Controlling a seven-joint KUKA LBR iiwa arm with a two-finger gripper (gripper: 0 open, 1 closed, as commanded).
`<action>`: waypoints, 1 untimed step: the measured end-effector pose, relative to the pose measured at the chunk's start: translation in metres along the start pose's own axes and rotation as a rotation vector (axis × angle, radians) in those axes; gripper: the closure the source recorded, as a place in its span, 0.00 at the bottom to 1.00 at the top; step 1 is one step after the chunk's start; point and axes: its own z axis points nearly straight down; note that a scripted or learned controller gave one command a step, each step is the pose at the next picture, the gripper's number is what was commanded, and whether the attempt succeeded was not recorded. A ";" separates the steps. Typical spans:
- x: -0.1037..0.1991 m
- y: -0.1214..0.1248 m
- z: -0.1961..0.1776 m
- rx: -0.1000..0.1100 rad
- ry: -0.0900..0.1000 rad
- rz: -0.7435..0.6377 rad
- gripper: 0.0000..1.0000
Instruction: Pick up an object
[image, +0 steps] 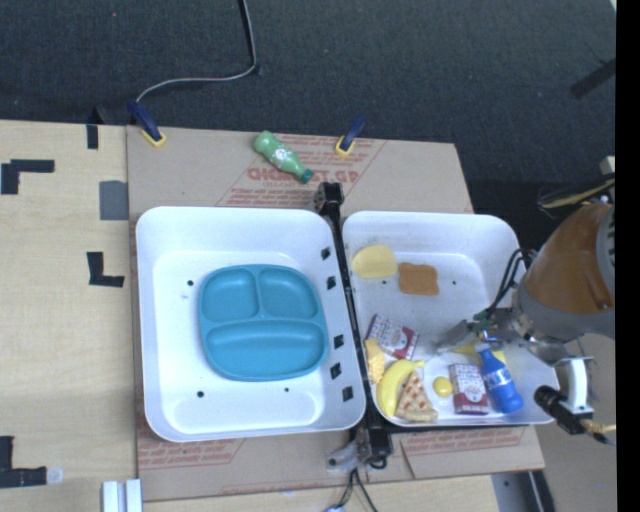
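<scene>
The gripper, fingers' state impossible to tell, hangs over the right bin; the blue bottle lies just nearer-right, long axis running far-left to near-right.

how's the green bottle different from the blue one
The green bottle lies on the cardboard outside the bins, behind them; the blue bottle lies inside the right bin, among the food items. The green bottle has open space around it; the blue bottle sits right by the gripper, next to a small red packet. Colours differ: green against blue with a red top. Both lie on their sides, at a slant.
</scene>
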 end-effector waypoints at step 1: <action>0.004 0.000 -0.009 0.012 0.016 -0.001 1.00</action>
